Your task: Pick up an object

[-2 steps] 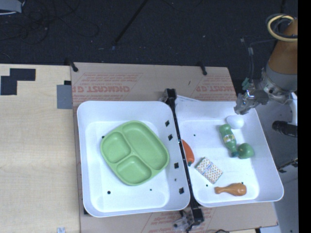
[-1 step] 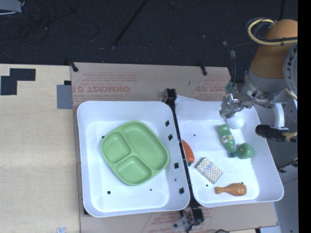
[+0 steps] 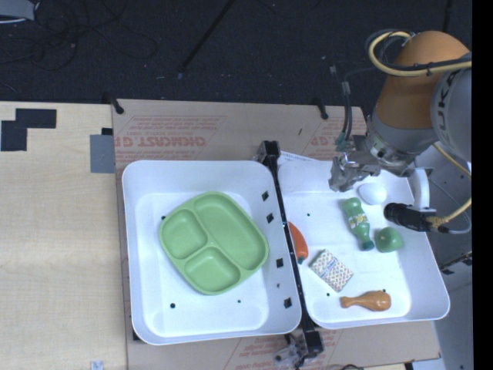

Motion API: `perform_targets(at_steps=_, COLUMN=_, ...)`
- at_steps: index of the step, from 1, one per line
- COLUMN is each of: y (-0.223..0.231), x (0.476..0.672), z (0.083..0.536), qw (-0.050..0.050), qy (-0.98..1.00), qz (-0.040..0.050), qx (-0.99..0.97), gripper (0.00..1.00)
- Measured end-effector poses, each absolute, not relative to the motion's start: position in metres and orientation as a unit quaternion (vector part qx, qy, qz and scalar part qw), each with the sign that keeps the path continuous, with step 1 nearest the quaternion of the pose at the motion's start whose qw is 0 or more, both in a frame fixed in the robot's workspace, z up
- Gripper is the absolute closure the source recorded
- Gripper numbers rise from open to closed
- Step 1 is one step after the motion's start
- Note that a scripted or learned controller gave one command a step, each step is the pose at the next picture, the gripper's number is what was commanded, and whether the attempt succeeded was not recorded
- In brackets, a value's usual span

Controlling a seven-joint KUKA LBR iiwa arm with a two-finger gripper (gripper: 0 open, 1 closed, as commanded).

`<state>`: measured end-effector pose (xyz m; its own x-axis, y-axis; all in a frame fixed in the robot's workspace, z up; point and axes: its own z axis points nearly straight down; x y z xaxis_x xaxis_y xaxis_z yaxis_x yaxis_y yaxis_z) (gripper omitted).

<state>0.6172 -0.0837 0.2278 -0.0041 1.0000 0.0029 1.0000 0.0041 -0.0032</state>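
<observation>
My gripper (image 3: 345, 182) hangs over the far part of the right bin (image 3: 431, 299), just above the bin floor. A white egg-shaped object (image 3: 373, 193) lies right beside it, to its right. A green bottle (image 3: 356, 220) lies a little nearer the camera, with a green round object (image 3: 388, 240) next to its lower end. A small patterned box (image 3: 332, 270) and a brown drumstick (image 3: 367, 302) lie toward the front. An orange-red object (image 3: 297, 240) leans against the bin's left wall. I see nothing held in the gripper.
The left bin (image 3: 146, 199) holds a green divided plate (image 3: 212, 241). A black divider (image 3: 281, 230) runs between the two bins. Cardboard lies under both bins, and bare wooden bench stretches to the left.
</observation>
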Motion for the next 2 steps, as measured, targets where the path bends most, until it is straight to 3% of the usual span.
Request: perform_targets(at_steps=2, y=0.028, x=0.587, z=0.214, qw=0.003, qy=-0.709, qz=0.0013, qx=-0.705, gripper=1.0)
